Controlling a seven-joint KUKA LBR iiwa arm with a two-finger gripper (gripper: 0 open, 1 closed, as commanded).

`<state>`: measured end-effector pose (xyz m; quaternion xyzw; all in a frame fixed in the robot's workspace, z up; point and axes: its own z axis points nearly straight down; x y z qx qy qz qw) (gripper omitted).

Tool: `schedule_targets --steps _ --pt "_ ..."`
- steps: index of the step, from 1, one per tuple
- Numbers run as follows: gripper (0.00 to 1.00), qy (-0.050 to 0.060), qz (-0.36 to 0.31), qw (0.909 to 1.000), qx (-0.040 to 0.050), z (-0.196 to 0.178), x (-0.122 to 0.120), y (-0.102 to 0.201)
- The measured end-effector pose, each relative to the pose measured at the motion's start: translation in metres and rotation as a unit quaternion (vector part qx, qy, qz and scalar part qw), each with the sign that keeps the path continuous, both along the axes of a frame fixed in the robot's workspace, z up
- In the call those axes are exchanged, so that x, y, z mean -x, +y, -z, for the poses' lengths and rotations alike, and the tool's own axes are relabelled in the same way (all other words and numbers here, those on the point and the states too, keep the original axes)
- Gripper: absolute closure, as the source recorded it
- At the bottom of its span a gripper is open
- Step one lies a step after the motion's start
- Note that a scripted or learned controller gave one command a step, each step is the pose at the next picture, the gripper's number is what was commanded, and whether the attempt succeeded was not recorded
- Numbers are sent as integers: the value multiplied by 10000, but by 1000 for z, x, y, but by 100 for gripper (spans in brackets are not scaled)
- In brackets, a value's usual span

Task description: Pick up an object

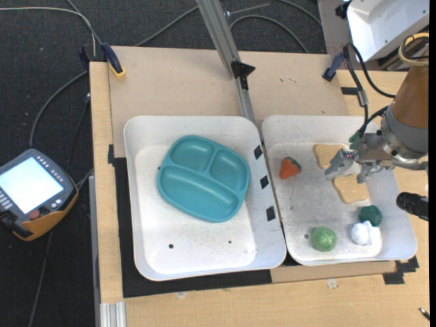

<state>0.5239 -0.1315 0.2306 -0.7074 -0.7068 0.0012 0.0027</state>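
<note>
The arm is reaching in from the right of the frame, and its gripper (350,166) is hanging over the right bin (300,247), its two fingers standing apart with nothing between them. One fingertip is showing near the tan slice (327,155) at the bin's upper middle, the other just above a second tan slice (352,191) lying right of centre. Which one the program is going for, I cannot tell; the gripper is sitting between the two.

Elsewhere in that bin, a red strawberry-like piece (290,168) is lying near the left wall, a green ball (323,238) is resting toward the lower edge, and a dark green piece (370,215) is touching a white lump (362,234) at the lower right. The left bin (146,251) is holding a teal divided plate (204,177).

What is worrying me: both tan slices are looking flat and low, so the fingers may be sliding over the top and closing on air. Coming down between the two, they could also be nudging one slice aside or pinning an edge against the bin floor. A descent too near the right wall could be catching the rim.
</note>
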Motion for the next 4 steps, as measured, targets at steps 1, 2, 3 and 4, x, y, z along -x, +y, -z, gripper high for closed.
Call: schedule_targets --steps 1,2,3,4 --pt "0 6 -2 10000 -3 43 -1 1" --pt "0 3 -3 10000 -2 87 -6 -2" --pt "100 -33 0 10000 4 73 -8 -2" --pt "100 -70 -14 10000 20 9 -12 1"
